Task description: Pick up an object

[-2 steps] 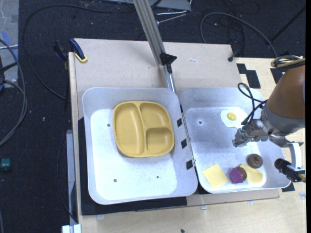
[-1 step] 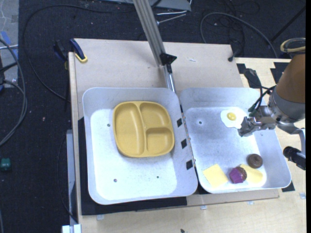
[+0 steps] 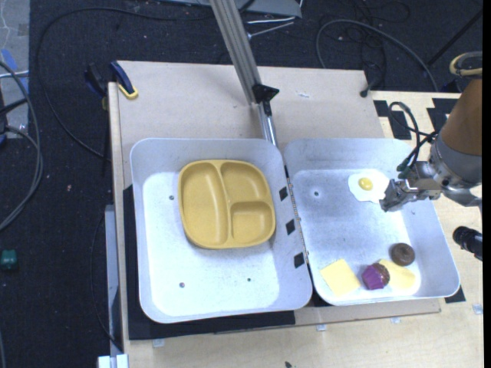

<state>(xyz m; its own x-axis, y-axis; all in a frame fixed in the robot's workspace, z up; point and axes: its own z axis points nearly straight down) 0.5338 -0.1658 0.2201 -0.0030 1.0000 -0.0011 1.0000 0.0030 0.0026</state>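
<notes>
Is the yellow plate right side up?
Yes. The yellow plate lies right side up in the left bin; its three hollow sections face upward.

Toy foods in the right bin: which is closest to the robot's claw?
The white fried egg with yellow yolk, right beside the gripper; the others lie along the bin's front edge.

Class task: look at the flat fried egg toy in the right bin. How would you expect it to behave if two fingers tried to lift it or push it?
The fried egg lies flat and thin on the right bin floor, so its edge probably gives little to pinch. Pushed, it would likely slide, not roll. It looks small and probably light.
</notes>
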